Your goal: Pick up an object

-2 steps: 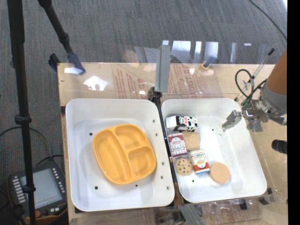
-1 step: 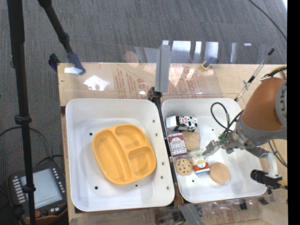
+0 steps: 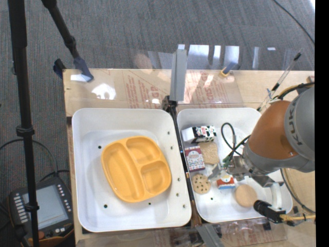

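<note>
the right bin [image 3: 241,216] holds six small things: one cookie [image 3: 201,183], one red box [image 3: 194,158], one black-white carton [image 3: 204,133], one beige slice [image 3: 209,153], one round tan piece [image 3: 246,194] and one red-white carton [image 3: 225,182]. the gripper [image 3: 229,170] hangs just above this last carton; its fingers i cannot tell. left of this bin, one yellow tray [image 3: 135,168] lies in the left bin [image 3: 82,189].

Large white letters, seemingly "KU", stand on the arm's orange band [image 3: 275,130], above and right of the jaws; red print on the bench's board [image 3: 146,89] is unreadable
</note>
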Action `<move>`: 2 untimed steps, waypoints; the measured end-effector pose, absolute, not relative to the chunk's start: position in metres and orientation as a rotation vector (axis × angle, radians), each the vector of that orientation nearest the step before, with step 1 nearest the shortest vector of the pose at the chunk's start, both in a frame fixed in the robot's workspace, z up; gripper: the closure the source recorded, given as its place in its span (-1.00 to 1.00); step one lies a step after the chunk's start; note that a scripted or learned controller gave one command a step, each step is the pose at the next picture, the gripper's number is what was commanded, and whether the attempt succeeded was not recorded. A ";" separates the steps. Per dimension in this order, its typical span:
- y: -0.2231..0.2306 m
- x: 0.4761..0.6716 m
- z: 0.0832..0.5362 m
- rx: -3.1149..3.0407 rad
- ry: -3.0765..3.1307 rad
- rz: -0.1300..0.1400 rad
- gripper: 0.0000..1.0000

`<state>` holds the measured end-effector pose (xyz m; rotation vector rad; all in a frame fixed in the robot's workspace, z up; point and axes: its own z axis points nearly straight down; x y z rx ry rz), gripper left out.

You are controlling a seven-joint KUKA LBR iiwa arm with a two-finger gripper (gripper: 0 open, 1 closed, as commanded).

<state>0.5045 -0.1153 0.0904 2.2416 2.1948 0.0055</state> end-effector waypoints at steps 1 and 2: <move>-0.117 0.503 0.097 2.256 2.190 0.002 1.00; -0.054 0.544 0.235 2.170 2.274 -0.004 1.00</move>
